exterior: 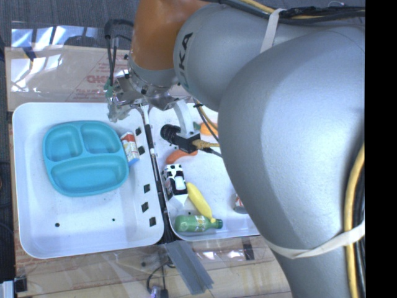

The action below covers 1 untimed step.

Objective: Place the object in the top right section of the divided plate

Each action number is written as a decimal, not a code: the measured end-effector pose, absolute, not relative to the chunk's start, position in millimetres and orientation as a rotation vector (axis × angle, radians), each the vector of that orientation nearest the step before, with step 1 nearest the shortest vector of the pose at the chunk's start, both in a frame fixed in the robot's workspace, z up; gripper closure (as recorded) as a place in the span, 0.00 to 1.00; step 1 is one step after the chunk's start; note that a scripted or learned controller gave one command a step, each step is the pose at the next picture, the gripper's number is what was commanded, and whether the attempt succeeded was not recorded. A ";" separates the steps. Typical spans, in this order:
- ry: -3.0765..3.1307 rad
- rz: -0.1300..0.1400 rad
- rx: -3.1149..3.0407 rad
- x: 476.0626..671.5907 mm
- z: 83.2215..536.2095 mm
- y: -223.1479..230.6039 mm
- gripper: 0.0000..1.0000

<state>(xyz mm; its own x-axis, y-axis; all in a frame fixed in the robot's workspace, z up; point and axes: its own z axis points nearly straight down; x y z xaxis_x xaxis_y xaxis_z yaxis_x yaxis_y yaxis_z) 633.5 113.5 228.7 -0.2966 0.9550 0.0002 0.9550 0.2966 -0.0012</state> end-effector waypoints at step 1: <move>-2.529 0.002 -1.862 633.5 228.6 113.4 0.00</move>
